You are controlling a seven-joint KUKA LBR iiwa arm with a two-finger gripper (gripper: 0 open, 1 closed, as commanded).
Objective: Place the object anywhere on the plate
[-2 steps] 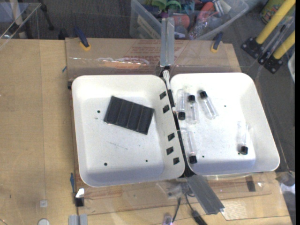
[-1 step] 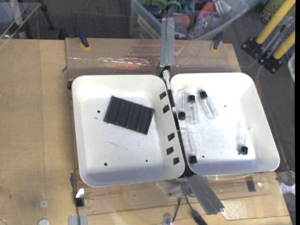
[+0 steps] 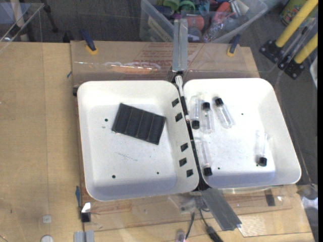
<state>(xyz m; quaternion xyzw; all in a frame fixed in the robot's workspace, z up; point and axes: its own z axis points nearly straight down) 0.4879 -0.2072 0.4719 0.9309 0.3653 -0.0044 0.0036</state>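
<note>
We cannot tell whether the gripper is released or clenched. On its reach-in side, clear vials (image 3: 223, 112) lie scattered in the right bin (image 3: 237, 140). Farther off, the dark plate (image 3: 139, 123) lies in the left bin (image 3: 101, 165). We judge that a slick, round vial could roll or slip during the carry.

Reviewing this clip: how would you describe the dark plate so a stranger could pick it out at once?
Find the left shallow white bin of the two. The flat, dark grey ribbed rectangular plate lies tilted on its floor. The right white bin holds small clear vials with black caps; the plate is opaque and broad.
</note>
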